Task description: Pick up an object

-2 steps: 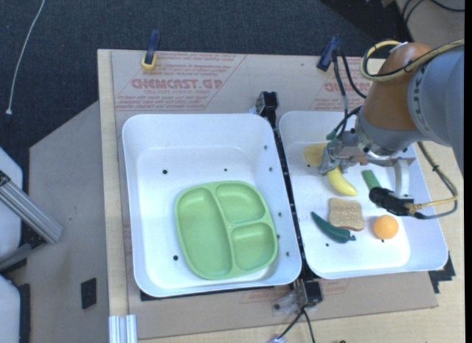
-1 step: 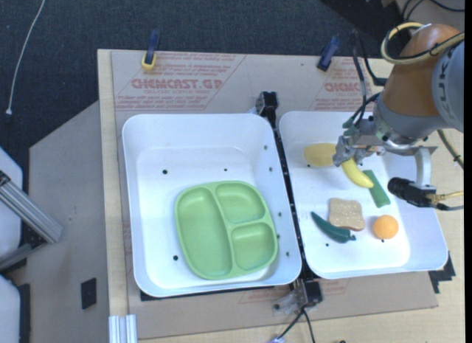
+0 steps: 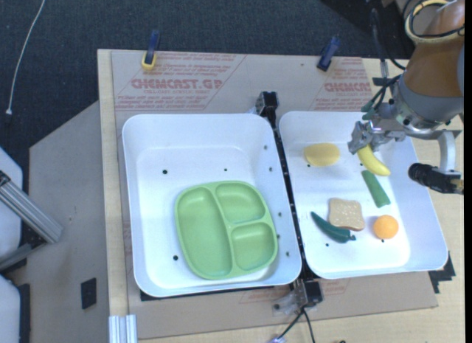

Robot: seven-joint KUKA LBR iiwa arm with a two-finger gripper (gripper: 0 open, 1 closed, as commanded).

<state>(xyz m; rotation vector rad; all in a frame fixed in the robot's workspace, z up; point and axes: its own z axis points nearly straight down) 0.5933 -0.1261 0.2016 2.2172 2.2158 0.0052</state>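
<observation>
Toward the upper right of the frame, the grey arm with its orange band is reaching in over the right-hand white bin [image 3: 413, 257], and its claw [image 3: 366, 139] is hanging just above the upper end of a yellow banana [image 3: 373, 161]. Whether the claw is open or closed is too small and too hidden to tell, and nothing can be seen gripped in it.

The right bin is holding the loose items. A pale yellow rounded piece [image 3: 322, 154] is lying near the bin's upper left, just left of the claw. Below the banana, a green pickle-like stick [image 3: 375, 188] is lying at a slant. Lower down, a slice of bread [image 3: 346, 214] is sitting partly over a dark green pepper [image 3: 332, 229], and an orange ball [image 3: 385, 226] is resting to their right.

The left-hand bin [image 3: 140, 150] in the middle of the frame is carrying a green divided plate [image 3: 225, 227]. Both bins are sitting on a board-covered surface [image 3: 118, 83].

Judging from this, the arm is lining up over the banana, the approach step, with no lift begun. The next move probably calls for a straight descent, closing across the banana's narrow width, since its curve could let it roll aside.
</observation>
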